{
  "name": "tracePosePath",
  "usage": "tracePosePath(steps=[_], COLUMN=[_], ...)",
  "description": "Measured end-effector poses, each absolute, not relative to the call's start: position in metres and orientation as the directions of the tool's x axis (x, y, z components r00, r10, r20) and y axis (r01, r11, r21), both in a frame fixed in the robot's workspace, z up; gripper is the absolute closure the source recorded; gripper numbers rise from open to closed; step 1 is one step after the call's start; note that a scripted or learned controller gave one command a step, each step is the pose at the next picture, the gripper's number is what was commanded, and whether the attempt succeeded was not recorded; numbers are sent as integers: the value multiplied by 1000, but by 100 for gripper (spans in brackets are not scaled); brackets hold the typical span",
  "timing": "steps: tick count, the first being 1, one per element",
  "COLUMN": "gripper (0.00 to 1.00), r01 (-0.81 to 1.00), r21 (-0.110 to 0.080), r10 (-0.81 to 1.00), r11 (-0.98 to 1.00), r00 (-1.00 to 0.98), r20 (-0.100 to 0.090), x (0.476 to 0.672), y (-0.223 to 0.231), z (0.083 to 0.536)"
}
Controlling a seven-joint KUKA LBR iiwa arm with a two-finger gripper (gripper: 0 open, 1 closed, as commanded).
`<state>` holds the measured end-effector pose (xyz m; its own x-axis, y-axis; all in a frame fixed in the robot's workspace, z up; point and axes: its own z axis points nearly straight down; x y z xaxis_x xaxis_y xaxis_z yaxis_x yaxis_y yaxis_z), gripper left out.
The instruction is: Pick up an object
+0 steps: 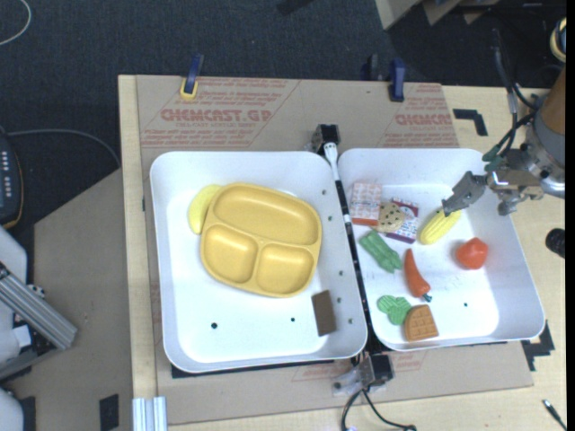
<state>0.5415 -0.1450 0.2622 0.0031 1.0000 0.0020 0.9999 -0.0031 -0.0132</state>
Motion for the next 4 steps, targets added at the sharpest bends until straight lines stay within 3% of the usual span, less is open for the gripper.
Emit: tracePosePath(steps=[1,4], gripper=[0,0], r01=[1000,1000], r21=[1,-6], r10=[1000,1000], r11=[0,0], r00=[0,0], r20=[0,2], x=[544,531], y=[-145,-148], z=[269,125])
